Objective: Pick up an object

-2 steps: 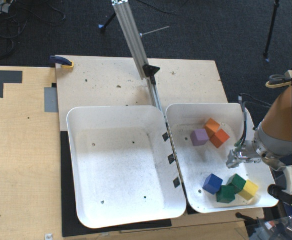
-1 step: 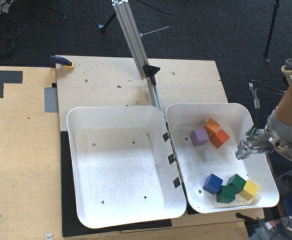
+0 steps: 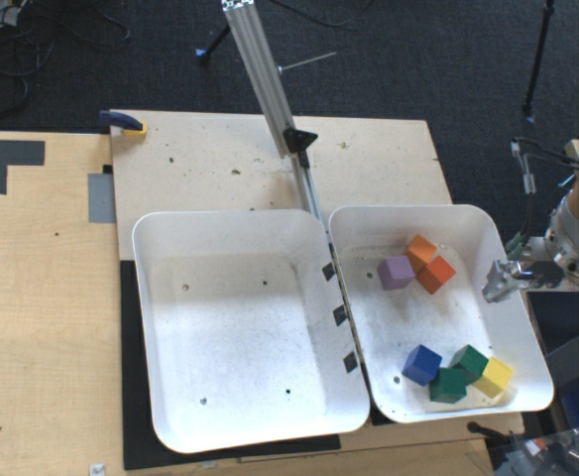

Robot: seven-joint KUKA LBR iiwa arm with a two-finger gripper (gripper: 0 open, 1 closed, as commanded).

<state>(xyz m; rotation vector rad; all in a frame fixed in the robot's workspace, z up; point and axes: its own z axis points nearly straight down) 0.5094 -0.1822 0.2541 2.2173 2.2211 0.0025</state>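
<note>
The counter [image 3: 52,266] is the biggest thing here, pale wood with a lighter board on top. On it sit two white bins side by side. The left bin [image 3: 171,385] is the bigger looking one. The right bin [image 3: 468,216] has all the blocks in it.

A long metal bar [image 3: 265,72] leans across the back and comes down to where the two bins meet.

My arm comes in from the right side. My gripper [image 3: 500,284] is at the right rim of the right bin, out at the edge and not over the blocks. I cannot tell how it is set from this far away. Nothing that I can see is in it.

Now the small things. Near the back of the right bin there is a purple block [image 3: 396,272]. Just beside it are two orange blocks [image 3: 428,263], close together and touching the purple one. Near the front of the bin there is another little bunch: a blue block [image 3: 421,364], two green blocks [image 3: 459,373] and a yellow block [image 3: 496,377], all pushed up against each other.

I think my job has hardly begun. No block is lifted yet. I have to pick one, move over it, go down, close on it and bring it up. The orange and purple bunch is nearest to me, so one of those looks like a good try.
</note>
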